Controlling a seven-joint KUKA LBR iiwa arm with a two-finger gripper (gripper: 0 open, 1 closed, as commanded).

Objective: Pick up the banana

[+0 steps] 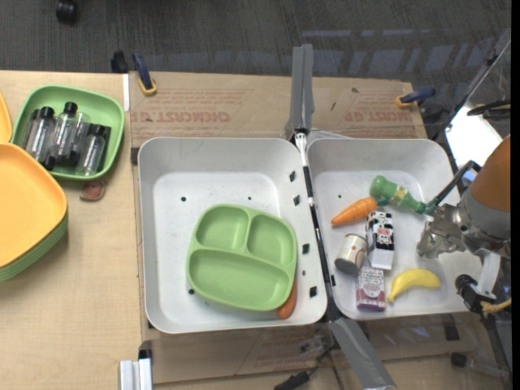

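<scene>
The bench (pixel 81 323) is carrying two shallow white bins side by side, and the left bin (pixel 162 177) is holding a green divided plate (pixel 242 257) with something orange (pixel 286 307) peeking out from under its lower right rim. The right bin (pixel 341 157) is holding the small clutter: a carrot (pixel 354 211), a green bottle-like toy (pixel 395 193), a black-and-white carton (pixel 379 238), a small can (pixel 351 252), a pink box (pixel 370 288) and the banana (pixel 414 282). The arm (pixel 496 189) is reaching in from the right, and its gripper (pixel 439 238) is hanging over the right side of that bin. Judging by how things are lying, the task is standing at its approach stage: the banana is lying flat on the bin floor near the lower right corner, just right of the pink box, untouched, so the descent, the closing and the lift are all left to do. The banana is sitting just below and slightly left of the claw in the view, near it but apart. Whether the claw is spread or closed cannot be told from this slant; nothing is showing clamped in it.
</scene>
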